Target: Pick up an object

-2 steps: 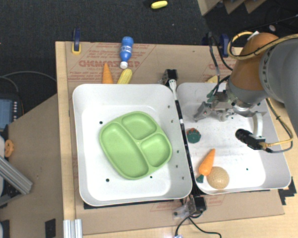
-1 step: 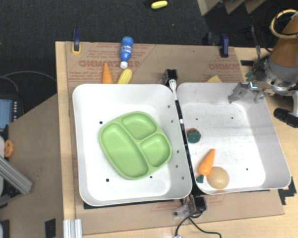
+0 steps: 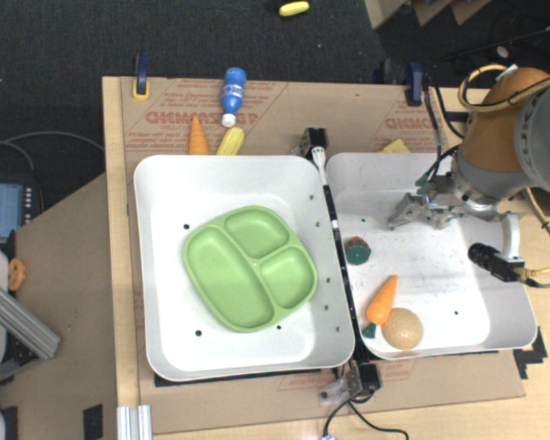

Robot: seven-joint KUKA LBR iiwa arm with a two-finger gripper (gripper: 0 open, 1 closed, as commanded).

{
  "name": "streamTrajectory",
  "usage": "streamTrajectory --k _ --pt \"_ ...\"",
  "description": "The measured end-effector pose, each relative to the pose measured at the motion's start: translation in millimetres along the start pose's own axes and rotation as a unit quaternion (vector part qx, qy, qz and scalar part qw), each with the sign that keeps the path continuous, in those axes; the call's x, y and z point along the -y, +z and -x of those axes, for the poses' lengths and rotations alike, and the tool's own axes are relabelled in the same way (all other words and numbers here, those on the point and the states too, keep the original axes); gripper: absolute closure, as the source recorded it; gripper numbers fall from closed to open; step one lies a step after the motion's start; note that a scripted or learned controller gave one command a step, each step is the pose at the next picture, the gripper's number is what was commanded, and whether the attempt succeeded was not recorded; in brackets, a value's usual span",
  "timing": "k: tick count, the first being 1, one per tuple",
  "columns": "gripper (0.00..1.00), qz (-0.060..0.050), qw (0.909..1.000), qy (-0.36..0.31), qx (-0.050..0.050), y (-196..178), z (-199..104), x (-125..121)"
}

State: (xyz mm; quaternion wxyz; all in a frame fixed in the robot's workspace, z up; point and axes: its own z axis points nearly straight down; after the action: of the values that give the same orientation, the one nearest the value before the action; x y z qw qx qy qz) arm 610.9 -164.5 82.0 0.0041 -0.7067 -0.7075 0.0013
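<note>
We see the gripper [image 3: 422, 211] low over the back of the right bin [image 3: 495, 333], its two fingers spread apart with nothing between them. Taking that bin as our landmark, a toy carrot [image 3: 382, 299] and a tan egg-shaped ball [image 3: 403, 328] lie touching near its front left corner, with a small teal-and-red object [image 3: 357, 249] just behind them by its left wall. Beside it, the left bin [image 3: 165, 337] holds a green divided plate [image 3: 249, 267].
</note>
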Motion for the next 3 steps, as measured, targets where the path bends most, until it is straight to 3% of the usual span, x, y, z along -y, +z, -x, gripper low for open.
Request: streamTrajectory --k 1,2,3 --pt "0.0 0.007 1.0 -0.002 0.003 -4 -40 -58" --pt "0.0 0.005 1.0 0.0 0.003 -3 -37 -56" --pt "0.0 0.003 1.0 0.005 0.003 -87 39 34"
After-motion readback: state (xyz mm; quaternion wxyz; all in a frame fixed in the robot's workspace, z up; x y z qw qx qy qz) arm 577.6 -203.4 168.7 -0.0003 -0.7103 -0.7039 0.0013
